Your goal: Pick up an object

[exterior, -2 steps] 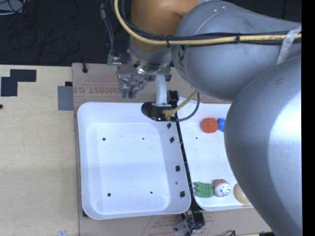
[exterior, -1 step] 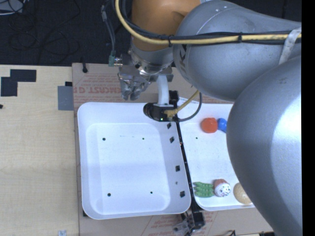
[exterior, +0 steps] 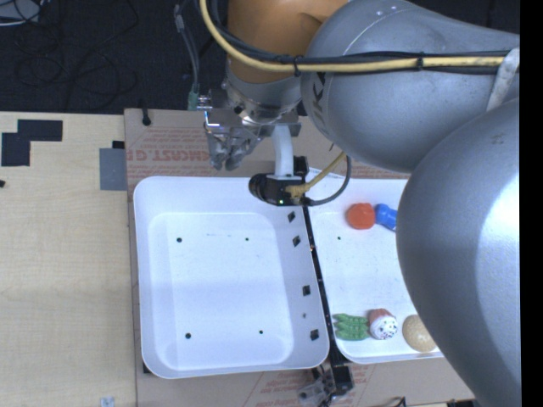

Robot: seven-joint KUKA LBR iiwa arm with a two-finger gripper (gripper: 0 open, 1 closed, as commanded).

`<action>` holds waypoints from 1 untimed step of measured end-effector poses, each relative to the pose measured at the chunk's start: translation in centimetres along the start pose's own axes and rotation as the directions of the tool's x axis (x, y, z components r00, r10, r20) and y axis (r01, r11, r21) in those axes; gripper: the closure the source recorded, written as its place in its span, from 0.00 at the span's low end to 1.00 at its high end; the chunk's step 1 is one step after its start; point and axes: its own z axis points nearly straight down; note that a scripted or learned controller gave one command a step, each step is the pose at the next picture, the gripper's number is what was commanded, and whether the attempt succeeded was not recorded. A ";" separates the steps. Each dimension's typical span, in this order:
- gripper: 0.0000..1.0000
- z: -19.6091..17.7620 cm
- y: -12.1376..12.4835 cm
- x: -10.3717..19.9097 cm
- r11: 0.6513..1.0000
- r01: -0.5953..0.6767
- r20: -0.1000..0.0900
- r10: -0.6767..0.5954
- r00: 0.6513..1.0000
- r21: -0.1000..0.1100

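My gripper [exterior: 227, 155] hangs above the far edge of the left bin [exterior: 153, 219], over the cardboard behind it. Nothing shows between its fingers. In the right bin [exterior: 365, 265] an orange ball [exterior: 361, 216] lies at the far side with a blue object [exterior: 387, 218] touching its right. Near the right bin's front edge lie a green object [exterior: 349, 326], a white and red object [exterior: 383, 325] and a tan ball [exterior: 417, 333], partly hidden by the arm.
The big grey arm covers the right side of the view and much of the right bin. A cardboard sheet [exterior: 165, 147] lies under both bins. The pale bench [exterior: 59, 270] stretches to the left.
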 end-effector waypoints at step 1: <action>1.00 -0.9 0.0 0.1 1.000 0.007 0.002 -0.007 1.000 0.002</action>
